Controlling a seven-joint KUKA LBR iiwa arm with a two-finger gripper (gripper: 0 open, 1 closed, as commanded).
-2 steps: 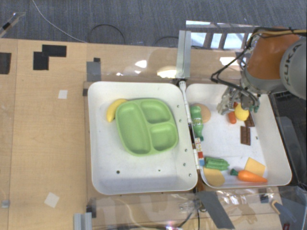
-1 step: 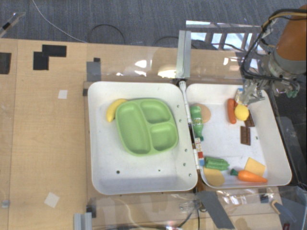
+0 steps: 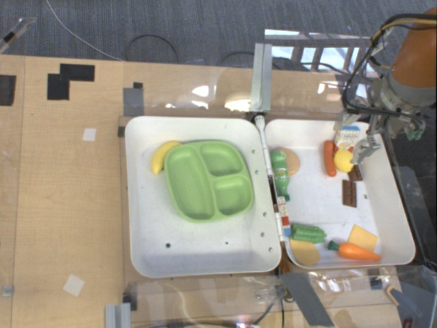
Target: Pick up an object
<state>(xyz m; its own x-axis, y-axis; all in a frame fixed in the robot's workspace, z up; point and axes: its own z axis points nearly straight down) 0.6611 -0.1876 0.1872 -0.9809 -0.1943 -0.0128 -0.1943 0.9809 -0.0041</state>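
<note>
My gripper (image 3: 362, 147) hangs over the upper right part of the right bin (image 3: 382, 183), below the grey arm with its orange band (image 3: 416, 60). Just to its left lie a white and blue carton (image 3: 347, 136), a yellow lemon (image 3: 343, 160) and a red sausage (image 3: 330, 158). Below it are a small brown piece (image 3: 355, 173) and a brown chocolate bar (image 3: 349, 194). I cannot make out anything held by the gripper.
The right bin also holds a green bottle (image 3: 278, 165), a tan cookie (image 3: 292, 160), a green vegetable (image 3: 307, 234), a tan chip (image 3: 305, 253), a carrot (image 3: 358, 252) and a cheese wedge (image 3: 362, 237). In the left bin (image 3: 157, 244) are a green divided plate (image 3: 208, 178) and a banana (image 3: 161, 156).
</note>
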